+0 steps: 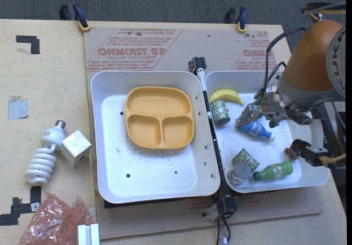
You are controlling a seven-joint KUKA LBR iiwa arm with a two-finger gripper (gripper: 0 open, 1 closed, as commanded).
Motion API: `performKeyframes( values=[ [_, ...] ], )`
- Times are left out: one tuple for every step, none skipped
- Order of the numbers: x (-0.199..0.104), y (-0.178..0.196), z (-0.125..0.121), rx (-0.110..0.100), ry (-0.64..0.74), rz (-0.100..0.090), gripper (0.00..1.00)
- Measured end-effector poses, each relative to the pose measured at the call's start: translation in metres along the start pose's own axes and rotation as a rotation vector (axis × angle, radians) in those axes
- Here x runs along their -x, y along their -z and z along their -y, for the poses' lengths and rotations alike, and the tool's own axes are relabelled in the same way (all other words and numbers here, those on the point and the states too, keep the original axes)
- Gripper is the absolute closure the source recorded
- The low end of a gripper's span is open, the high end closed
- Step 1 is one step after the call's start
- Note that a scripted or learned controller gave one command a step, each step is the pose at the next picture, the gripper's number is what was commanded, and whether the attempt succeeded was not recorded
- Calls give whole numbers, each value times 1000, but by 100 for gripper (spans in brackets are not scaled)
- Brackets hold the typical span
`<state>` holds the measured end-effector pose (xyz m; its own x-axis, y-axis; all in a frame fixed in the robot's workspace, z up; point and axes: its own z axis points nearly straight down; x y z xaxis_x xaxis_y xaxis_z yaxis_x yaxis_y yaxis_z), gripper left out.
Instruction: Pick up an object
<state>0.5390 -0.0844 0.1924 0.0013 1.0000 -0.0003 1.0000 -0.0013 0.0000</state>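
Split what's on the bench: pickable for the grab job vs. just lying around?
Job things, all in the right bin near the pincer:
banana
green can
blue bottle
second can
green bottle

Lying about:
yellow divided tray in the left bin
light bulb, white cube, red mesh bag on the bench outside the bins

claw (252, 113) low (arm bent over)
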Motion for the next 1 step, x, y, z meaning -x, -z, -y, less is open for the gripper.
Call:
performKeyframes(
  values=[
    [38,-44,-72,1,2,1,0]
  ],
)
